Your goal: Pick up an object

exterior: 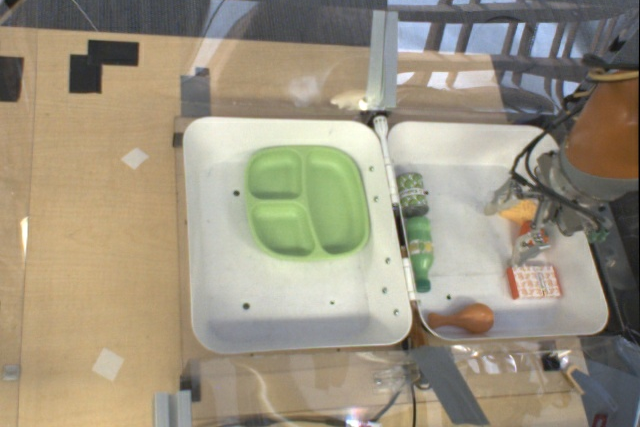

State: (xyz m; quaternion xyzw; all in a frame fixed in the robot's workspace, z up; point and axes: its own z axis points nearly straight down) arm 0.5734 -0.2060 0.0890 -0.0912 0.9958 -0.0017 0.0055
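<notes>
Wooden bench (90, 245) under two shallow white bins. Far left of the gripper (533, 237), a green three-compartment plastic plate (305, 201). Nearer, along the right bin's (455, 185) left wall, a green plastic bottle (415, 235). Below-left, a brown wooden pear-shaped piece (465, 318). Just beside the fingertips, a yellow-orange chunk (518, 211); just below, a red-and-white checked box (533, 281). Finger spread: cannot tell.

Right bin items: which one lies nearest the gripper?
The orange piece, right beside the gripper. The red box lies just below it; the green bottle and brown pear-shaped toy lie farther.

Green plate (305, 202), green bottle (415, 233), red-and-white checked box (534, 281), white bins (215, 245).
</notes>
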